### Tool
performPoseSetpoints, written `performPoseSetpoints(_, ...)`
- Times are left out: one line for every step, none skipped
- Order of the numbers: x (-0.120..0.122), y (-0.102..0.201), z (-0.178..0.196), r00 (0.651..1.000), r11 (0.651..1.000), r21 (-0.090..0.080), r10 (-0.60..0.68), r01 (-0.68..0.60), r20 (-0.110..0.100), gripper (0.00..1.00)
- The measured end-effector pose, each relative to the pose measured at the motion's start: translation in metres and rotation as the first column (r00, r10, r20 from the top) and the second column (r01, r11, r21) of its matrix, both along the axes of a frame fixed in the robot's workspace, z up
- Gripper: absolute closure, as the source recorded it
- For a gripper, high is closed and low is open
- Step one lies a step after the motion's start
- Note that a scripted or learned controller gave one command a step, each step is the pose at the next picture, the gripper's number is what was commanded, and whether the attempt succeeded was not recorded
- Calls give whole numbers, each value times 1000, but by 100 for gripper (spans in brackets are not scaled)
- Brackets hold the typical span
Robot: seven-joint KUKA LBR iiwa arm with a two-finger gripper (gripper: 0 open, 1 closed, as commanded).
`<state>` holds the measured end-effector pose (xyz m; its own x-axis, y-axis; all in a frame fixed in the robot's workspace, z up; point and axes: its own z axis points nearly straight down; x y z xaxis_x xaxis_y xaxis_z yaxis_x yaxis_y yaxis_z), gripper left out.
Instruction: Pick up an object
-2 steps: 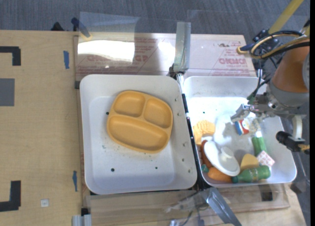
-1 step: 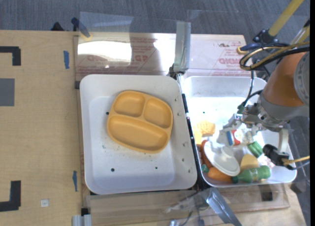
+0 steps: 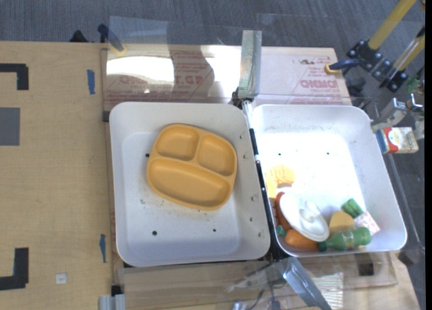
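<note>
An orange-yellow three-compartment plate point(image 3: 192, 165) lies flat in the left white bin point(image 3: 135, 234), slightly left of that bin's middle. Several small toys are piled in the near corner of the right white bin point(image 3: 324, 126). Among them are a yellow corn-like piece point(image 3: 281, 176), a white cup-like piece point(image 3: 305, 215) on its side, and an orange piece point(image 3: 299, 238) beneath it. Beside these are a yellow block point(image 3: 340, 221), a green piece point(image 3: 352, 207), a green bottle point(image 3: 348, 238) and a small pink-and-white packet point(image 3: 368, 223).
Clear plastic sheets point(image 3: 202, 72) stand behind the bins over printed cardboard. A small carton point(image 3: 401, 140) sits outside the right bin's right rim. A yellow pole with black clamps point(image 3: 378, 62) stands at the top right. A tan board point(image 3: 47, 167) covers the left.
</note>
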<state>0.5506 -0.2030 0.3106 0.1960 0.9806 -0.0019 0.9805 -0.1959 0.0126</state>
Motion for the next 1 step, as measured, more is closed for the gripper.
performPoseSetpoints(7, -13, -78, 999, 999, 5, -43, 43, -18, 100)
